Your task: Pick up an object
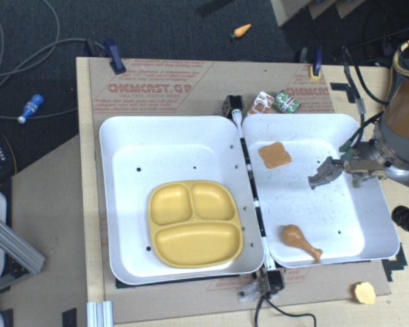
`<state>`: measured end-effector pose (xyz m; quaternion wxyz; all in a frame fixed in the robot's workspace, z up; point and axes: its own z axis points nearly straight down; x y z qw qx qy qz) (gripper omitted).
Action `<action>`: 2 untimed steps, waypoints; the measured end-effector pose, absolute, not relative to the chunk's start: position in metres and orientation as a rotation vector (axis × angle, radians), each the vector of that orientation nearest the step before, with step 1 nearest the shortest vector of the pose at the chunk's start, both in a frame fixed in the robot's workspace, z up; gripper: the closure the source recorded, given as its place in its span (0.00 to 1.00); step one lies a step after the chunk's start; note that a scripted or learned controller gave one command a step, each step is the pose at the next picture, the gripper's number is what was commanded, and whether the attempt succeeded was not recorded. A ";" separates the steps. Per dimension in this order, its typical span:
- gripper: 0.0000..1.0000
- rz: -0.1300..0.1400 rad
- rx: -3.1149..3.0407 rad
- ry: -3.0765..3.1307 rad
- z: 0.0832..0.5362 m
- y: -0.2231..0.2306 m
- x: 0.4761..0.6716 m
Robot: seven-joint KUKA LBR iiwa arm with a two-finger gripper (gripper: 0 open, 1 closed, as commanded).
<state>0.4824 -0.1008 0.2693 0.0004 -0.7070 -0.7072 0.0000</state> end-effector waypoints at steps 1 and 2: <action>0.00 0.002 -2.216 -2.223 0.179 -0.086 0.556; 0.00 0.001 -2.219 -2.225 0.079 -0.097 0.627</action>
